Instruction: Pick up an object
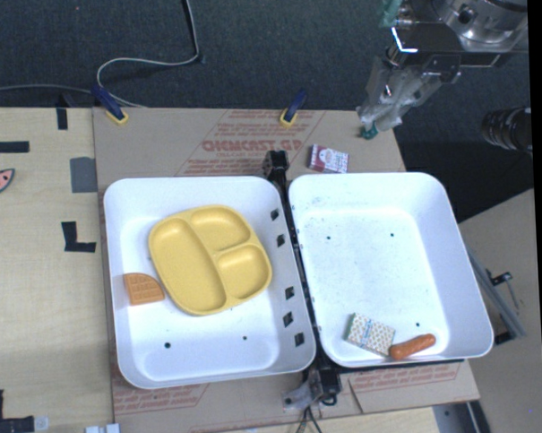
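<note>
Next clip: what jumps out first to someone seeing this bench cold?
The yellow divided plate in the left bin draws the eye first, an orange wedge lying beside it. In the right bin's near corner lie a small packet and an orange sausage. The hand hangs beyond the bins, top right.

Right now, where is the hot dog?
The hot dog lies in the right bin, at its near right corner, just right of the small patterned packet and close to the bin's front wall.

Arm [477,14] cut off at top edge
</note>
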`<state>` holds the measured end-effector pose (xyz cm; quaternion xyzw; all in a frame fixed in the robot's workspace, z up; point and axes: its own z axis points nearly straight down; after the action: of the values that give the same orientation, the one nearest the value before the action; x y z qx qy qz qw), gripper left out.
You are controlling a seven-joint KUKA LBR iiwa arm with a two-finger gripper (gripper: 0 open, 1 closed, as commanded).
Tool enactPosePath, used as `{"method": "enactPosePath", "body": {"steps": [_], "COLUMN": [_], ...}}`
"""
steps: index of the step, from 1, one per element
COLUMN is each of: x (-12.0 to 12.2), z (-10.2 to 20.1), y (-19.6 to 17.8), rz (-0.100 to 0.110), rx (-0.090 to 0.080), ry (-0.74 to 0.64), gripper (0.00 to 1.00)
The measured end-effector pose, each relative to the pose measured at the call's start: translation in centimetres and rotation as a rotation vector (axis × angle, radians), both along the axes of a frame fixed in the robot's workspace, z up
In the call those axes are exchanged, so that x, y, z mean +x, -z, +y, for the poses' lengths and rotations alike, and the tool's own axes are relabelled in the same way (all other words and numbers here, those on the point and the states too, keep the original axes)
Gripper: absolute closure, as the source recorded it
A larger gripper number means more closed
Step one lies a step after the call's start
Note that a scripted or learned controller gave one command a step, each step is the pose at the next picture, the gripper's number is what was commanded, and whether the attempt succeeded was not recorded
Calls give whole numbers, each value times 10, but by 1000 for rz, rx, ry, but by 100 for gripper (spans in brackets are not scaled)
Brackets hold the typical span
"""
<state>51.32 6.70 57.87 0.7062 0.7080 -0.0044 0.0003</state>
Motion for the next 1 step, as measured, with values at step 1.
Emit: {"method": "enactPosePath", "body": {"steps": [1], "x": [1], "z": [0], "y": [-10], "rz": [1], "rx": [-1], "ry": [1], "gripper": [100]}}
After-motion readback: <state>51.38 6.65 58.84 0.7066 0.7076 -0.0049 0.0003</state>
